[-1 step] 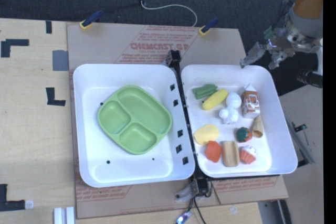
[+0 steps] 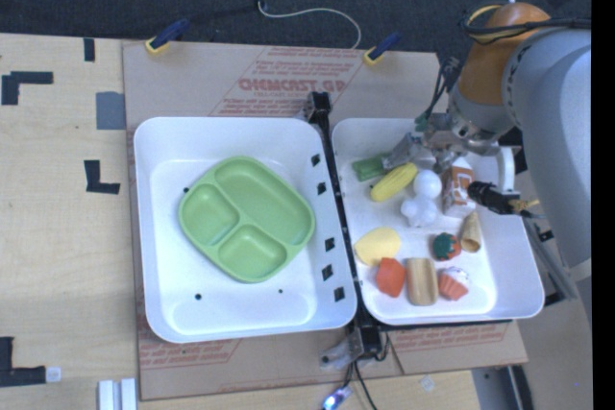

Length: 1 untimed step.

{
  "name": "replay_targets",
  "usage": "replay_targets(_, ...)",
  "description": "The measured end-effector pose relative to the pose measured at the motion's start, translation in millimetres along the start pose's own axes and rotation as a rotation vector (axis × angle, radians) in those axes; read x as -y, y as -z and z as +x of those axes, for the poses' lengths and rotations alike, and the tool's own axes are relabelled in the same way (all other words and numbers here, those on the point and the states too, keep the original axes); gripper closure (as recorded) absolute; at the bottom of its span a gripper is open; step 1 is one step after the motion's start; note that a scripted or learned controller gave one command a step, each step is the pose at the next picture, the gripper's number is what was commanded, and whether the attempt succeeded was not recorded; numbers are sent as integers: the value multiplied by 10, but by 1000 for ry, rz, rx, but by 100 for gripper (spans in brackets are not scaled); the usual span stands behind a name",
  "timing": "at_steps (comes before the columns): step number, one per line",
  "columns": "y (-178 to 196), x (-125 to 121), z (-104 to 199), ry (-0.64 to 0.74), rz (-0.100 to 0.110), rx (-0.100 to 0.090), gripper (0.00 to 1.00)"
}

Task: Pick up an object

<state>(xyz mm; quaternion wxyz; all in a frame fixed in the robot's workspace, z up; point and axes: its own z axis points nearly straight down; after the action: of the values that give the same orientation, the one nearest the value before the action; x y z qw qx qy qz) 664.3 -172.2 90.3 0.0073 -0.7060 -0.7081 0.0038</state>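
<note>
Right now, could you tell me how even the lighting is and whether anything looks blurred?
Camera view: soft, even light with faint shadows; mild glare on the left bin's rim; the green tray is sharp; the arm at the right edge looks soft; small items in the right bin are hard to resolve.

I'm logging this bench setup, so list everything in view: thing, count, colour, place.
bins: 2, white, side by side on the bench
tray: 1, green, left bin
corn cob: 1, yellow, right bin, upper part
lemon: 1, yellow, right bin, left side
white figure: 1, white, right bin, middle
bread loaf: 1, tan, right bin, lower part
clamps: 2, blue and yellow, board's top edge
cable: 1, white, behind the board
arm: 1, grey with orange band, right
pincer: 1, dark, over right bin's upper part
</note>
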Motion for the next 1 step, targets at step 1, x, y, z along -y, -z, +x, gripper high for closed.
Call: replay_targets(1,212,-38,-22,0,-14,6,100)
